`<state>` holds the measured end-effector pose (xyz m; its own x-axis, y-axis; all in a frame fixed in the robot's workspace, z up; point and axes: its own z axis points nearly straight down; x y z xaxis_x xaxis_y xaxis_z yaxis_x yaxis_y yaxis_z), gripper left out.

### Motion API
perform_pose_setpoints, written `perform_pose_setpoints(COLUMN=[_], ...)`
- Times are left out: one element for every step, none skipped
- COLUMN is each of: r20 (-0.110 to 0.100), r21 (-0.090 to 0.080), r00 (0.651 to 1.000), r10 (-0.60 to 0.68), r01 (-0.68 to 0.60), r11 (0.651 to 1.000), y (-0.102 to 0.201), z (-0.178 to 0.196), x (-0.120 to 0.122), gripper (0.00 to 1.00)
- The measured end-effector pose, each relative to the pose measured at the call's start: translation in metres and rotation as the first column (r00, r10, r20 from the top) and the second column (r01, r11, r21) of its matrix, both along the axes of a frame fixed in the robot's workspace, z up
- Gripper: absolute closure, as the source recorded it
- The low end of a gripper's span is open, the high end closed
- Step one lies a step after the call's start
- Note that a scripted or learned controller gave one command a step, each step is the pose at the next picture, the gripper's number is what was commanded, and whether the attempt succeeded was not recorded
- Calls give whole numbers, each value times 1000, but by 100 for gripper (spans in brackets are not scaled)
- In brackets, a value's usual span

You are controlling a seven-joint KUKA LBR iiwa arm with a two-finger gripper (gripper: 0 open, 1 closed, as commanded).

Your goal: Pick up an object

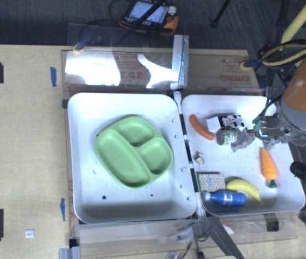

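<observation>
Two bins (83, 144); one green plate (134, 151), banana (243, 188), carrot (269, 166), bottle (225, 198).

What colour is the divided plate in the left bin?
Light green. The divided plate shows plainly in the camera view, lying in the left bin.

Left bin (83, 161): divided plate (134, 151) inside.
Right bin (287, 198): sausage (201, 127) behind; banana (243, 187) and bottle (225, 198) in front.

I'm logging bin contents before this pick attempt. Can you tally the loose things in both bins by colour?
Green: 2, the divided plate and the can
Orange: 2, the sausage and the carrot
Yellow: 1, the banana
Blue: 1, the bottle
Other: 3, a white box, a patterned box, a small tan piece
Total: 9
</observation>
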<state>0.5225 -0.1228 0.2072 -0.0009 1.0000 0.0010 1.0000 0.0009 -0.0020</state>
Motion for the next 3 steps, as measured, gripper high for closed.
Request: perform_pose_setpoints(r20=[0, -1, 3], r21=[0, 1, 5], r00=[992, 993, 995], r10=[123, -121, -100], r01=[-123, 121, 100], r11=[992, 993, 995], y=[-69, -58, -76], z=[-62, -57, -113], x=[-17, -44, -41], gripper=[0, 0, 0])
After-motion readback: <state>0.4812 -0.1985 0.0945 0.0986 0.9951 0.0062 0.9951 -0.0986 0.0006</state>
